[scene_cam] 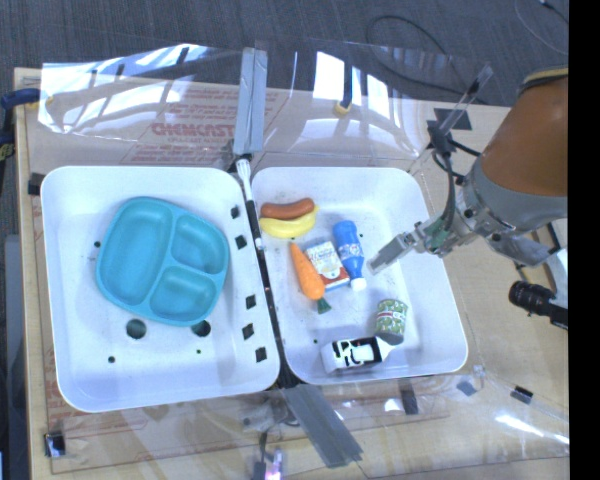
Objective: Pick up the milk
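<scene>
Near front rim of right bin (435, 208): milk (357, 351), on its side, beside green can (390, 318). Gripper (385, 255) above bin's right half, nothing between fingers, open/shut state unclear. Suggest: travel toward front, align across carton's short width, avoid can.

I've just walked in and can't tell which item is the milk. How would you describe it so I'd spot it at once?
Look in the right-hand bin, at the edge nearest the camera. The milk lies there on its side, just below the small green can. It is the only black-and-white patterned carton; the other items in that bin are coloured.
</scene>
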`<state>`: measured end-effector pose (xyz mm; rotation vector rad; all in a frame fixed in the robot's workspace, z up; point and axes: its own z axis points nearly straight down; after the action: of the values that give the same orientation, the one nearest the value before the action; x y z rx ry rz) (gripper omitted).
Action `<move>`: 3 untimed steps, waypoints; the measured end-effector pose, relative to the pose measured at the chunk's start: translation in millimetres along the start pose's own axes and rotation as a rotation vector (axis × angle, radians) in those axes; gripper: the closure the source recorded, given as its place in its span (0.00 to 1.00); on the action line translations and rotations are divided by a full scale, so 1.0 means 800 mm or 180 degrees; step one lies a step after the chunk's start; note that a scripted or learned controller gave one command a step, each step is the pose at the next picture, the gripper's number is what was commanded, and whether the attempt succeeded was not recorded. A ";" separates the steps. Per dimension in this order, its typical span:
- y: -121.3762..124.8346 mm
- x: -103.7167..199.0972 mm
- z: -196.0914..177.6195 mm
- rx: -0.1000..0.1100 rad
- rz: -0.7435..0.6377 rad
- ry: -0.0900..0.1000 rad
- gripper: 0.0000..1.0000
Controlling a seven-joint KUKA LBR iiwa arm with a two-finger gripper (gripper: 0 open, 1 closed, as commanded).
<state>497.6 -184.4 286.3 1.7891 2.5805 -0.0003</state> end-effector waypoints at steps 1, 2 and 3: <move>0.000 0.000 0.000 0.0000 0.0000 0.0000 0.00; -0.026 0.008 0.156 0.0020 0.0811 0.0012 0.00; -0.016 0.034 0.244 0.0010 0.0166 0.0011 0.00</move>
<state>476.6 -163.9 90.9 1.8586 2.5367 -0.0011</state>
